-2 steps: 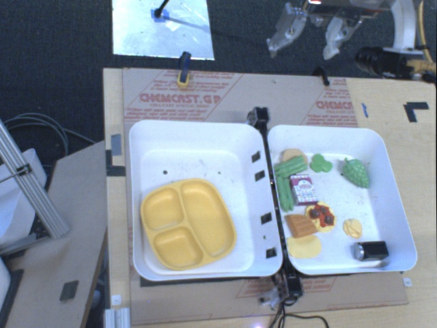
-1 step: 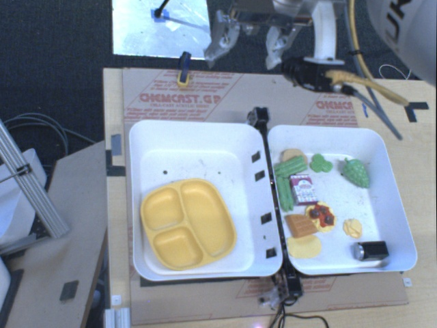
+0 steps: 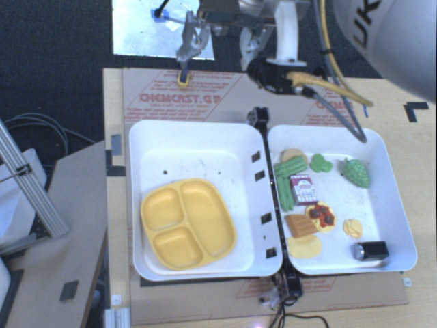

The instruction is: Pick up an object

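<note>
The claw [image 3: 217, 43] hangs above the far edge of the surface [image 3: 205, 94], its fingers [image 3: 188, 46] apart and holding nothing. The toy foods lie in the right bin [image 3: 399, 203]; the left bin [image 3: 198, 139] bears a yellow compartment tray [image 3: 186, 222].

Two white bins [image 3: 198, 132], one yellow tray [image 3: 188, 222], roughly nine small food items [image 3: 304, 188]

Arm [image 3: 389, 26] chunky, pale grey shell, big dark "UKA" lettering on side. Wrist end bare metal plus white block. Claw [image 3: 218, 46]: two silvery fingers, kinda bulky. Yellow hose [image 3: 328, 84] and grey cables trailing off black fitting.
</note>
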### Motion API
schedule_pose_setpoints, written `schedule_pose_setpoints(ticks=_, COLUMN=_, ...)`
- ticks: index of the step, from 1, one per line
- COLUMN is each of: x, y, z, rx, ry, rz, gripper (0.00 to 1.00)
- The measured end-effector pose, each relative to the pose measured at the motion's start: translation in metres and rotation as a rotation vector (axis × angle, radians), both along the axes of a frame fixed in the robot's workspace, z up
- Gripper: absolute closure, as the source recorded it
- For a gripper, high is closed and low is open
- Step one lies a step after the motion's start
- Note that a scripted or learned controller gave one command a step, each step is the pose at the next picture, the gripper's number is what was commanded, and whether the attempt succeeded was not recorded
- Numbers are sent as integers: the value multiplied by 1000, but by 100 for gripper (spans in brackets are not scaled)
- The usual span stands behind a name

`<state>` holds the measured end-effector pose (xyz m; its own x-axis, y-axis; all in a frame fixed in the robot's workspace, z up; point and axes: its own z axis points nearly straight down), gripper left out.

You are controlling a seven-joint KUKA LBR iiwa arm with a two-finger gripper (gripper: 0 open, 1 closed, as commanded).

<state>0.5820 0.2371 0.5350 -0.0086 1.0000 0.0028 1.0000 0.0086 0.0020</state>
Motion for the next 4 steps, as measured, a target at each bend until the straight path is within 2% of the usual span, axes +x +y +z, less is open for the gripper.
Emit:
schedule_pose_setpoints(ticks=1, x=1, y=-3, z=12, rx=-1, ry=-3, rz=1, gripper=100)
schedule_pose_setpoints(ticks=2, x=1, y=-3, z=11, rx=-1, ry=-2, rz=2, gripper=0)
schedule_pose_setpoints(ticks=3, x=1, y=-2, z=23, rx=0, ry=-5, rz=6, gripper=100)
schedule_pose_setpoints(ticks=4, x=1, y=-2, z=22, rx=0, ry=-4, rz=7, gripper=0)
